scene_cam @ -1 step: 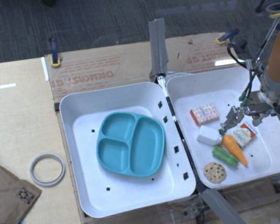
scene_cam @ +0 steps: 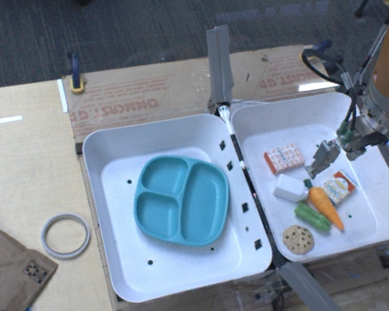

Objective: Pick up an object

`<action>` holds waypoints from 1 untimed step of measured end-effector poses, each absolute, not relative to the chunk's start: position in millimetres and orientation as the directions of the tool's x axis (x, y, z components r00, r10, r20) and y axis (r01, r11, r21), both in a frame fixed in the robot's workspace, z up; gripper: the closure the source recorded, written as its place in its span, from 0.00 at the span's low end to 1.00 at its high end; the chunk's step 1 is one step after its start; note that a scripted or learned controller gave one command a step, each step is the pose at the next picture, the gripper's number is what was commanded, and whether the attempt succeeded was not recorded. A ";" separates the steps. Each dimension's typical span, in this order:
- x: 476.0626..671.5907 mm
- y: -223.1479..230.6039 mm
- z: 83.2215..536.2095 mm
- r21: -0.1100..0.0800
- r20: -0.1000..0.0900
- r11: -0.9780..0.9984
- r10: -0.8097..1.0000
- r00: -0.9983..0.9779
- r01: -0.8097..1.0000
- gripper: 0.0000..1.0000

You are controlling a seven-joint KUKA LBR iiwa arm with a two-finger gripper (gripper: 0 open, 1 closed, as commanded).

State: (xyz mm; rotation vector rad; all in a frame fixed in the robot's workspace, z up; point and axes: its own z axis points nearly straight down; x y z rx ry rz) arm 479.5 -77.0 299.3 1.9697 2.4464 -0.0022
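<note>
In the right bin [scene_cam: 250, 134] lie several small items: a red and white packet [scene_cam: 284, 157], a white block [scene_cam: 288, 189], an orange carrot [scene_cam: 324, 207], a green vegetable [scene_cam: 312, 217], a small printed carton [scene_cam: 339, 187] and a round cookie [scene_cam: 298, 239]. My gripper [scene_cam: 322, 158] hangs over the bin's right half, just above and right of the white block and above the carrot. Nothing shows between its fingers. The arm comes in from the right edge.
The left bin [scene_cam: 106, 158] holds a teal divided plate [scene_cam: 182, 199]. On the bench to the left lie a roll of tape [scene_cam: 65, 235] and a cardboard box [scene_cam: 4, 275]. A grey divider post [scene_cam: 219, 62] stands behind the bins.
</note>
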 end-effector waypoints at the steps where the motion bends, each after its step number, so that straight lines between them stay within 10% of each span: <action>1: 477.5 -120.6 168.8 -0.003 0.002 0.346 0.938 -0.346 0.938 0.00</action>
